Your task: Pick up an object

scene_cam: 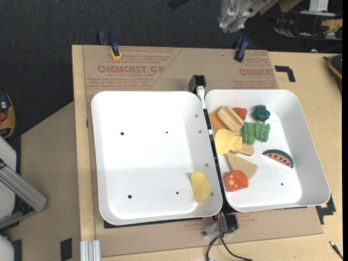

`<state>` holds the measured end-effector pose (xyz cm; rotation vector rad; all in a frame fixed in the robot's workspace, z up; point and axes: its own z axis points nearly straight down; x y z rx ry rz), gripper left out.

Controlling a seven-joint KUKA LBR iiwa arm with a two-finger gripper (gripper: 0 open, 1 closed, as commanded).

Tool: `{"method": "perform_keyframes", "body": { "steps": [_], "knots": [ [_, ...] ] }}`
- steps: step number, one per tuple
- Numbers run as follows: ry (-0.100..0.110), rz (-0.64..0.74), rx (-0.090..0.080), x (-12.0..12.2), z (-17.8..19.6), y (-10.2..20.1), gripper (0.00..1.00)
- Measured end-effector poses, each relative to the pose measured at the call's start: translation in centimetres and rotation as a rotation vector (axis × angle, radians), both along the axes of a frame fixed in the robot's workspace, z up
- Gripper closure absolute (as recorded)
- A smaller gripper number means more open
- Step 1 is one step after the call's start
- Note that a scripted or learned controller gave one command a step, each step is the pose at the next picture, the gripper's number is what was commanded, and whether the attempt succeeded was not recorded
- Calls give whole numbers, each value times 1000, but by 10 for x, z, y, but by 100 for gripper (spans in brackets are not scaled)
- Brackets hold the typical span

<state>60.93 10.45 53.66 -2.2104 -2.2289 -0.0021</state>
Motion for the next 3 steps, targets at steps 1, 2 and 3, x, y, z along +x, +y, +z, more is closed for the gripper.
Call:
{"method": "perform_keyframes", "body": {
  "steps": [1,2,3],
  "knots": [
    [12,2,-3,-41,-99,83,100],
    [-14,-4,3,-23,5,122,100],
    [17,-6,-9,-97,-151,120,100]
  ]
}}
